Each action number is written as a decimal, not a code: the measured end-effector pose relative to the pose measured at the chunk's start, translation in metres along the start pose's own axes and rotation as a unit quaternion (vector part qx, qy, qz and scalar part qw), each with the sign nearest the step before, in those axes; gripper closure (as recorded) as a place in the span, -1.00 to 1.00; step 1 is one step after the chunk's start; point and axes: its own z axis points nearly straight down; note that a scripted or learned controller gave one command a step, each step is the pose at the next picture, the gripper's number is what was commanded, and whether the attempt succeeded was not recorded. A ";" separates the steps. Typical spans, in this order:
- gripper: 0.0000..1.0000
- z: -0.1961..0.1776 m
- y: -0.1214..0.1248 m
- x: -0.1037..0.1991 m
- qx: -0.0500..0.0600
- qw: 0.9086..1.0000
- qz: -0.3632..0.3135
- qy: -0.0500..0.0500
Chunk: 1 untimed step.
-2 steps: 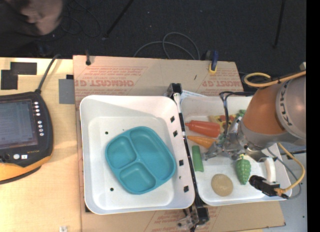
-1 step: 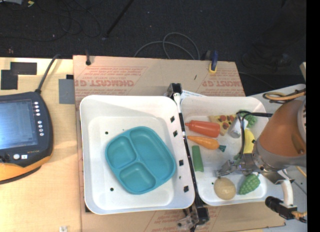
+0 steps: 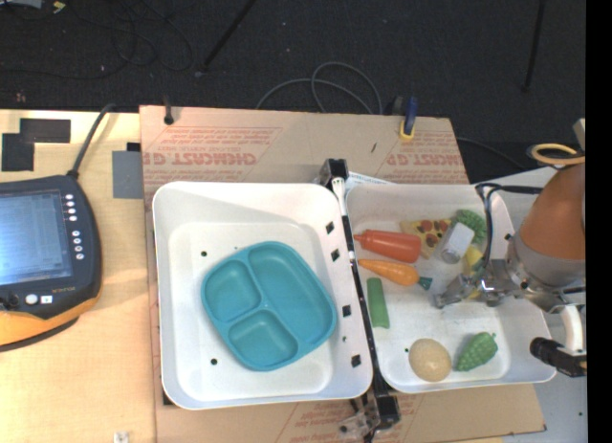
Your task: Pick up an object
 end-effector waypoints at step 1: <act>-1.00 0.000 0.067 0.005 0.000 1.000 -0.001 0.001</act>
